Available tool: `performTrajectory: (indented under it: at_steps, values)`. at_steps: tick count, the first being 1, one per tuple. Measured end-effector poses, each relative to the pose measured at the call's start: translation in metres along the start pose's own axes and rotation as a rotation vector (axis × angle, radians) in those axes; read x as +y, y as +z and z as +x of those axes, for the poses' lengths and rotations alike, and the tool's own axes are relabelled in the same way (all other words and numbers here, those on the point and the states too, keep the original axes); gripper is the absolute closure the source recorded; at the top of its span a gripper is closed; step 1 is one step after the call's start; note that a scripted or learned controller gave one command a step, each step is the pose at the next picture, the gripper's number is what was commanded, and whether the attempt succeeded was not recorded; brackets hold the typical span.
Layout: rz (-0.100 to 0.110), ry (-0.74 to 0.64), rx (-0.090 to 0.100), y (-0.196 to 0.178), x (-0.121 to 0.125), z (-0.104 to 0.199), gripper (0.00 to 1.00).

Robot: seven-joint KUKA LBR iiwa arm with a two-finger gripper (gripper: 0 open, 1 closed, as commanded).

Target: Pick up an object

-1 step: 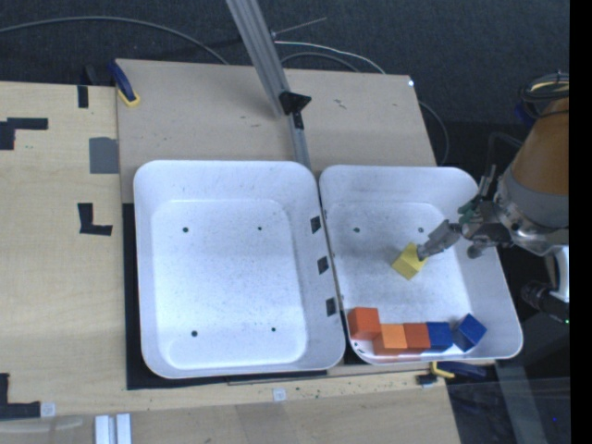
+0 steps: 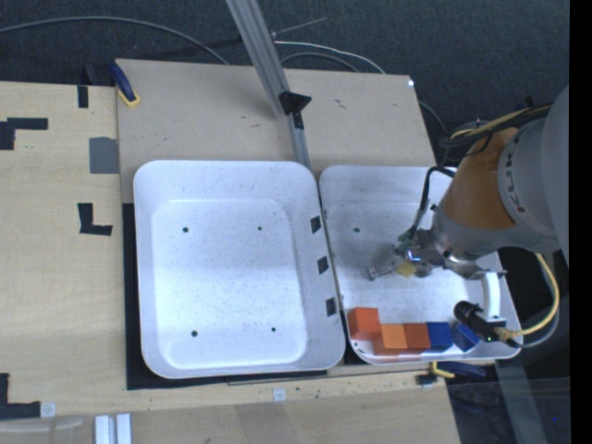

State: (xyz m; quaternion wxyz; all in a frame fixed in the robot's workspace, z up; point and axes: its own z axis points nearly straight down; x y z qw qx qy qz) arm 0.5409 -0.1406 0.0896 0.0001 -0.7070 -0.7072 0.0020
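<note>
From where I stand, the grey arm with its orange band reaches in over the right-hand shallow white plastic bin, and the gripper hangs low over that bin's floor, near its middle. I cannot tell what state the gripper is in, since it is small and dark against the speckled plastic, and I see nothing in its grasp. The things worth picking lie below and a little right of the gripper, lined up along the bin's near wall: an orange-red block closest, a paler orange block touching it, then a blue block at the end of the row. To do this step well, I judge the arm should shift toward the orange-red block, which has free space on its outer side, and come straight down with the wall kept out of its way, as the blocks sit tight together. I count three blocks, two bins, and one arm; the left-hand white bin lies well apart from the gripper on the desk.
</note>
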Motion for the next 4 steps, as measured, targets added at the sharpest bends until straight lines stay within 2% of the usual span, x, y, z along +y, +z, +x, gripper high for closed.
performTrajectory:
  at_steps: [1, 2, 3, 4]
  values:
    - [0.001, -0.001, 0.003, -0.002, -0.008, -0.004, 0.0]
    - [-0.004, -0.002, 0.002, -0.002, 0.031, -0.016, 0.0]
    - [0.001, -0.002, 0.003, -0.011, 0.029, -0.015, 1.0]
    - [-0.011, -0.009, 0.003, -0.067, 0.112, 0.044, 1.0]
